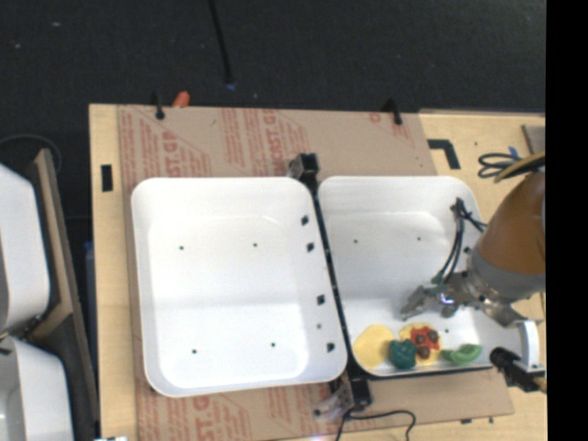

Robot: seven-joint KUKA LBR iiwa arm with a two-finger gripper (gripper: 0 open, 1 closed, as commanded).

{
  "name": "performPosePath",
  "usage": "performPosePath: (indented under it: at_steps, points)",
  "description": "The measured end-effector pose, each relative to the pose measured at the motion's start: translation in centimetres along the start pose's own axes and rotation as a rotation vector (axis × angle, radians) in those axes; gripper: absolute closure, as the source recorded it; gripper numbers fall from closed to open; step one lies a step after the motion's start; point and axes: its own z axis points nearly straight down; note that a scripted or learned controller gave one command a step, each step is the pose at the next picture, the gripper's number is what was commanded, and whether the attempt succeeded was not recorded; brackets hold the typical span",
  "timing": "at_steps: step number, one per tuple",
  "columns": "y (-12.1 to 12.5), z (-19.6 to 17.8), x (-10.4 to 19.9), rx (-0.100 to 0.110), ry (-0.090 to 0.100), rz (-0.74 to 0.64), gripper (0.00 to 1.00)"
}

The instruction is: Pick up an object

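Two shallow white plastic bins sit side by side on a bench — the left bin (230,283), the right bin (386,219) — with small soft objects (418,345) clustered along the right bin's near wall, the gripper (432,301) just behind them.

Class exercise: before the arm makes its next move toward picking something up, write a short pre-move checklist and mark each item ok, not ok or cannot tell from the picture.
1. Objects available in the right bin: ok. A yellow piece, a teal piece, a red piece and a green piece lie along its near edge.
2. Gripper over the right bin, just behind the cluster: ok.
3. Jaws open or shut: cannot tell.
4. Nothing held yet: cannot tell.
5. Target separated from its neighbours: not ok, the pieces lie bunched together.
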Motion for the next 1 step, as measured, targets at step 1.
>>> performPosePath:
  at_steps: [1]
  points:
    - [0.15,-1.28,-0.10,-0.006,-0.002,0.002,1.00]
